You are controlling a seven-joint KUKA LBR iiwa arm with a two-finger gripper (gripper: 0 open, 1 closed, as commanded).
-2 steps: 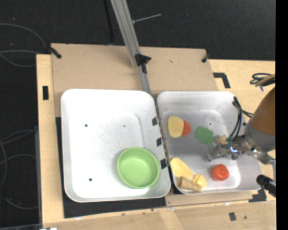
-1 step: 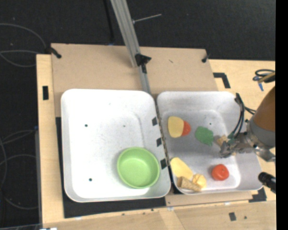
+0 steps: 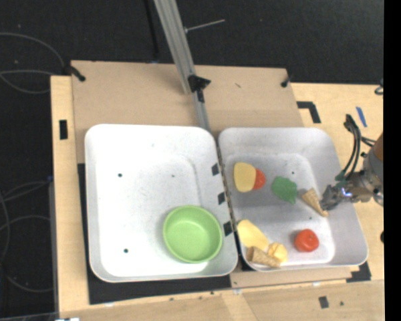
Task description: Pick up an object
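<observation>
The arm comes in from the right at mid-height, and the part in view is its wrist end with dark cables looping above it. The gripper (image 3: 331,196) sits low over the right edge of the right bin (image 3: 321,142), pointing left into it. Its tip is just beside, perhaps touching, a tan wedge-shaped piece (image 3: 313,202) that lies at a slant against the bin's right wall. Whether that piece is between the fingers I cannot tell, and the spread of the tool is not readable at this size (the tip is a small dark blur).

Two white bins stand side by side on the tan bench (image 3: 134,92). The left bin (image 3: 120,152) holds one thing: a lime green bowl (image 3: 192,233), upright, near its front right corner.

The right bin holds six things. One yellow and red rounded toy (image 3: 246,177) lies near its left wall. One green block (image 3: 285,188) is just right of it, near the tan wedge. One red ball-like toy (image 3: 307,240) sits toward the front right. One yellow banana-like piece (image 3: 252,233) and one tan and yellow piece (image 3: 269,254) touch each other in the front left corner.

A grey metal pole (image 3: 176,35) slants up from behind the bins.
</observation>
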